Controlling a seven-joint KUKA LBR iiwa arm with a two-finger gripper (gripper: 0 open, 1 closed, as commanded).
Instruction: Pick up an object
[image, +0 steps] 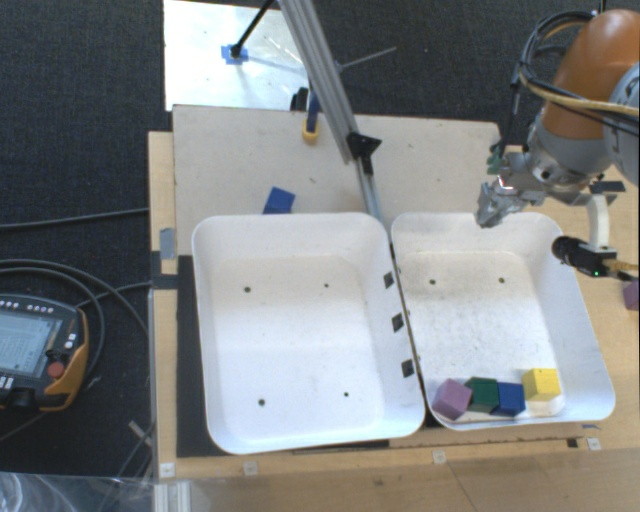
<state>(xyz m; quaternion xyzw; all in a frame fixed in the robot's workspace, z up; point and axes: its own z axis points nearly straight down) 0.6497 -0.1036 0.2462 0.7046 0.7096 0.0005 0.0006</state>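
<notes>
1. Four little blocks sit in a row along the near edge of the right bin (580, 330): purple block (452, 397), green block (484, 391), blue block (511, 399), yellow block (542, 383).
2. Reaching in from the right, the arm (590, 70) bends down over that bin's far edge.
3. Its gripper (493, 212) hangs well apart from the blocks; I cannot tell how wide it is.

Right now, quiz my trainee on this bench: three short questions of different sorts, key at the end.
1. True or false: the blocks lie in the left bin.
2. Which block sits nearest the right bin's right wall? A purple block B green block C yellow block
3. Fill in: the gripper hangs over the right bin's ____ rim.

Key: 1 false; 2 C; 3 far.
</notes>
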